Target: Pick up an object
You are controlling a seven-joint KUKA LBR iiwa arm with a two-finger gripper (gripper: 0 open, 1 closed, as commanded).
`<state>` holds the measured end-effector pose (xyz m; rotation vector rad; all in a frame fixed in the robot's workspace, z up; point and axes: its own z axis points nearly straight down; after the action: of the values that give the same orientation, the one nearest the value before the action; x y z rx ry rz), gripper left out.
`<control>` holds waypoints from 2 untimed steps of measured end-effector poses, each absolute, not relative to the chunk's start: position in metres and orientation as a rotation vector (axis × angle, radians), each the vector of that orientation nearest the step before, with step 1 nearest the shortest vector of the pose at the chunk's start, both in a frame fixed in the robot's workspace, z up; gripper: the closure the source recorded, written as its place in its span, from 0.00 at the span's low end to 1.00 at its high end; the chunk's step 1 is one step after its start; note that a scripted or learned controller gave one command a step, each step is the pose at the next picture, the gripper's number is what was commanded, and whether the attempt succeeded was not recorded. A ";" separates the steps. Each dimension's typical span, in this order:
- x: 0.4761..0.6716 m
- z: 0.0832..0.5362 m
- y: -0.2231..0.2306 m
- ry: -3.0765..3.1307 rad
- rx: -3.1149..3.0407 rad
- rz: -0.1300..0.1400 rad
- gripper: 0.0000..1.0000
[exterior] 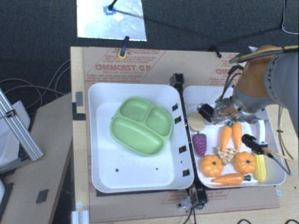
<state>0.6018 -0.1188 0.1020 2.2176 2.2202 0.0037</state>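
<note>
From the fixed camera above, the bench (126,66) is seen covered with printed brown board, and two white bins are set on it side by side. The left bin (131,171) is taken up by a green divided plate (141,126), laid flat and turned at a slant.

The toy food is gathered in the right bin (201,94). A pale round disc (196,122) is placed near that bin's left wall, and a purple fruit (199,143) is found just below it in the picture; it may be a bunch of grapes, though the detail is too soft to be sure. A first carrot (226,137) and a second carrot (237,134) are laid side by side near the middle. Below them a pale checked piece (227,155) is tucked between a left pumpkin (211,165) and a right pumpkin (245,163). A third carrot (230,178) is laid crosswise along the near wall, and a corn cob (260,168) is set just right of the right pumpkin.

The grey arm (275,78) is seen entering from the right. The gripper (227,112) is held over the far half of the right bin, just above the upper ends of the first and second carrots. Whether the gripper is parted or closed cannot be told from this angle
</note>
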 end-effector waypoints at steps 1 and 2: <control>0.603 0.153 -0.129 2.219 2.218 0.004 1.00; 0.596 0.198 -0.125 2.224 2.216 0.002 1.00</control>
<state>0.5962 -0.1254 0.1980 2.2163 2.2244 0.0020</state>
